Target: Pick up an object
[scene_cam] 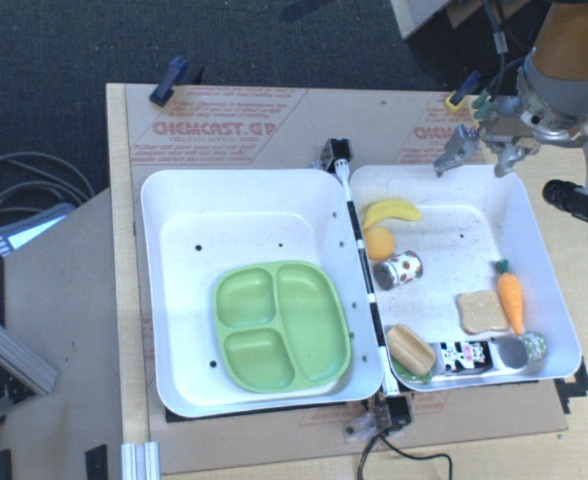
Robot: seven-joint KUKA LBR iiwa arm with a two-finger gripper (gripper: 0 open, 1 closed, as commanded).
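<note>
My gripper hangs over the far rim of the right bin, open, with nothing between its fingers. Below it in that bin lie a yellow banana, an orange and a small printed can near the left wall. A carrot and a slice of bread rest towards the right. Along the near wall sit a bun, a black-and-white carton and a grey-green item.
The left bin holds a green divided plate. Black clamps sit where the bins meet. A blue clip lies on the board's far left corner. Cables and equipment crowd the far right.
</note>
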